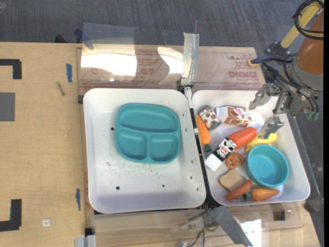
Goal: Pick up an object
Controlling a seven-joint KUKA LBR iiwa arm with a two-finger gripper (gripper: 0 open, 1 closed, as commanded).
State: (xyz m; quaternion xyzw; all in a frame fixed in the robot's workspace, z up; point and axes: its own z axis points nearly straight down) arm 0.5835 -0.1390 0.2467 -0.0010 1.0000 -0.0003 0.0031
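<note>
My gripper (268,107) hangs over the far right part of the right bin (298,143), open, with nothing between its fingers. Below and left of it lie a brown-and-white packet (236,116), an orange bottle-shaped toy (241,136) and a yellow piece (262,140). A teal bowl (267,166) sits in the near right of that bin. Around it are a pretzel (235,161), a bread slice (231,180), a sausage (239,189) and a carrot (263,193). Another carrot (203,130) lies along the bin's left wall, by a strawberry-print packet (209,118).
The left bin (97,153) holds a teal divided plate (148,133). A black-and-white carton (225,148) and a white block (212,162) lie mid-left in the right bin. Cables and the orange-banded arm (311,55) stand at the far right.
</note>
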